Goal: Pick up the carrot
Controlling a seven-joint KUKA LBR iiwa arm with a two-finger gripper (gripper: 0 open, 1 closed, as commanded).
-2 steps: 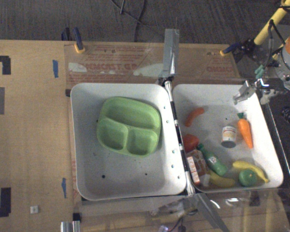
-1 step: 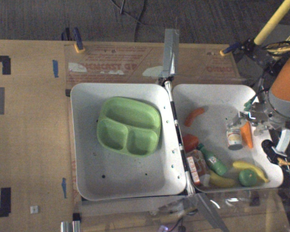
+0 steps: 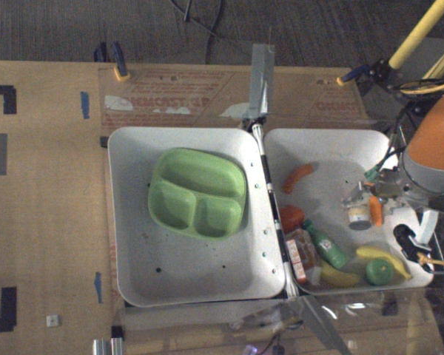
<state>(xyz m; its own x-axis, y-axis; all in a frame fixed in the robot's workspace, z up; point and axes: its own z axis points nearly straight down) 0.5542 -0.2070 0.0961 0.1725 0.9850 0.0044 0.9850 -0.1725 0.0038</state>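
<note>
The carrot point(image 3: 376, 211) is a short orange piece in the right bin point(image 3: 325, 150), near its right wall. It lies lengthwise toward the camera, next to a small grey-white cup point(image 3: 359, 218). My gripper point(image 3: 373, 195) hangs directly over the carrot's far end, reaching in from the right under the orange band of the arm point(image 3: 435, 140). From this view I cannot tell whether the gripper touches the carrot or just hovers above it.
The right bin also holds a red sausage point(image 3: 298, 176), a red pepper point(image 3: 290, 217), a red packet point(image 3: 302, 254), a green bottle point(image 3: 328, 248), two bananas point(image 3: 382, 257), and a green fruit point(image 3: 379, 272). A green divided plate point(image 3: 197, 193) sits in the left bin point(image 3: 133, 220).
</note>
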